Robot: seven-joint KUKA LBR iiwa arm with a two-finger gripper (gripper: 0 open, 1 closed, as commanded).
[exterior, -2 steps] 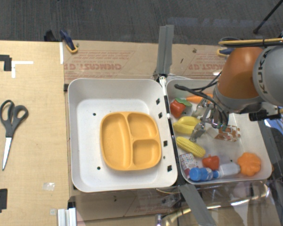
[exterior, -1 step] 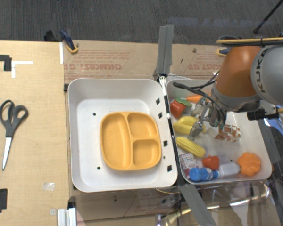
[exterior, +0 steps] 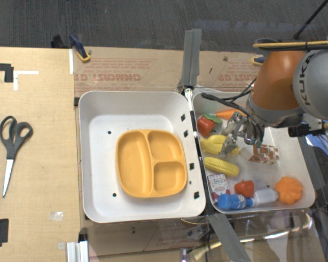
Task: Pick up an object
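Observation:
My gripper [exterior: 238, 142] hangs open over the middle of the right bin [exterior: 305, 171], low among the toys. Its left finger [exterior: 229, 144] is at the right end of a yellow banana-like toy [exterior: 214, 144]; I cannot tell whether it touches. Nothing shows between the fingers. Around it lie a red pepper [exterior: 205, 125], an orange carrot [exterior: 225, 114], a yellow corn cob [exterior: 221, 166], a brick-patterned piece [exterior: 263, 154], a red tomato [exterior: 244, 188], a blue and white bottle [exterior: 240, 201] and an orange pumpkin [exterior: 288, 190].
The left bin [exterior: 93, 146] holds a yellow divided plate [exterior: 151, 162]. Scissors [exterior: 11, 146] lie on the bench at far left. The grey arm with its orange band [exterior: 279, 83] crosses the right bin's back corner. A small printed card [exterior: 217, 183] lies by the bottle.

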